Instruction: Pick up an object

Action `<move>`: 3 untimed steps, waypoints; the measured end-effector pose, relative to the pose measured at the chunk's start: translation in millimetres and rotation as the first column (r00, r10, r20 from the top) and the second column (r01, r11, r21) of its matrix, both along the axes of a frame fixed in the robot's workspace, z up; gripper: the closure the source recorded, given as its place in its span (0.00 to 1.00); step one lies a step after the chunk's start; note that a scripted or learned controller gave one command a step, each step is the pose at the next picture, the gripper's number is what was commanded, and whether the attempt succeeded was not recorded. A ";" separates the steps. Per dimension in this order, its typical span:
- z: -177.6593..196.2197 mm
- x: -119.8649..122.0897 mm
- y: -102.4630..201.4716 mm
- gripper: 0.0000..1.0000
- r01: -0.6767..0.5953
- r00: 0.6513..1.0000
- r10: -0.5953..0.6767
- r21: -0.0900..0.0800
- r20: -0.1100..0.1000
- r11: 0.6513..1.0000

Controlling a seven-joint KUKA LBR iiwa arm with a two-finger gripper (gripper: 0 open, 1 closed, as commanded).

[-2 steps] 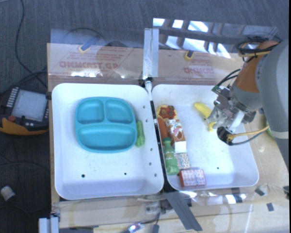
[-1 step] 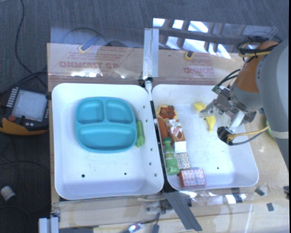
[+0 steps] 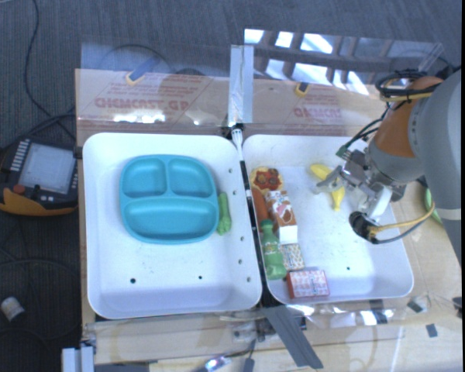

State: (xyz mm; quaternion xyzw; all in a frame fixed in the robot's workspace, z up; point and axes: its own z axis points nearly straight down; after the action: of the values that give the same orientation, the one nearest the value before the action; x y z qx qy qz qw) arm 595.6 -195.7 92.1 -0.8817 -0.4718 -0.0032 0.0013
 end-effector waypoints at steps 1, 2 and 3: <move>7.4 -0.2 -0.9 1.00 -0.003 1.000 0.003 -0.006 0.002 1.000; 124.3 -21.0 33.8 1.00 0.018 1.000 -0.018 -0.007 -0.008 1.000; 124.1 -21.1 33.4 0.00 0.018 1.000 -0.018 -0.007 -0.009 1.000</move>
State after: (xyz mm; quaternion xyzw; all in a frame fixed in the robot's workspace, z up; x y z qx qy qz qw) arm 574.4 -162.3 216.2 -0.8860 -0.4636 0.0025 0.0001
